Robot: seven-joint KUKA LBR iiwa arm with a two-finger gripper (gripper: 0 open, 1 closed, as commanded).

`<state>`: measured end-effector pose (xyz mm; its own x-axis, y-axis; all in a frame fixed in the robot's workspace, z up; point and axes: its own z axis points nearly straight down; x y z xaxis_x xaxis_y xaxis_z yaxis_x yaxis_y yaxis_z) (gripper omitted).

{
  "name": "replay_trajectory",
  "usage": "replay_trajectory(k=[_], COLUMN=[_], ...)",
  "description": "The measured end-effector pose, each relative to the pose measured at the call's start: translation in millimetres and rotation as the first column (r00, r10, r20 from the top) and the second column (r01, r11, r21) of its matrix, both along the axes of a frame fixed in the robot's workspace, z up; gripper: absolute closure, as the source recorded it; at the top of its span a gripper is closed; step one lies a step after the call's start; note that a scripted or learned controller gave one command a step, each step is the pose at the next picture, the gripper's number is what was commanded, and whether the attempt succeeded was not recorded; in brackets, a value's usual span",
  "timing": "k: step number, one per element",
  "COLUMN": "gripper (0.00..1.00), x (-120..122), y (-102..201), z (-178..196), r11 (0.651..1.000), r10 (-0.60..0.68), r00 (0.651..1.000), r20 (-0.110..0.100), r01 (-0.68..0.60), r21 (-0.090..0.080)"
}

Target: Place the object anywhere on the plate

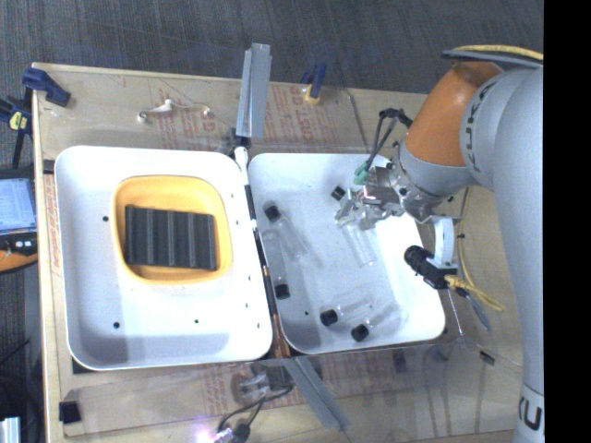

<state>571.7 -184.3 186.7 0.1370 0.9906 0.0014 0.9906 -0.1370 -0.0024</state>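
Jaws (362, 209): can't tell if wide or shut, blurred over the right bin (305, 178). Clear bottles w/ black caps lie below them, 1 (286, 238) nearer the divider. Plate (171, 232) is in the left bin, well apart, leftward.

Left bin (83, 330): yellow plate (172, 229) with dark ribbed insert seated inside.
Right bin (314, 178): clear black-capped bottles (355, 319) scattered.
Gripper (355, 212): positioned over right bin.
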Motion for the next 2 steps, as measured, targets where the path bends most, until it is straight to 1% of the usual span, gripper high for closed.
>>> replay_trajectory(k=[1, 2], gripper=[1.00, 1.00], x=[50.4, 82.6], y=[39.6, 81.2], z=[22.8, 54.7], r11=[0.991, 0.972], r10=[0.135, 0.233], r00=[0.991, 0.972], r20=[0.002, 0.000], r01=[-0.135, -0.233], r21=[-0.001, -0.001])
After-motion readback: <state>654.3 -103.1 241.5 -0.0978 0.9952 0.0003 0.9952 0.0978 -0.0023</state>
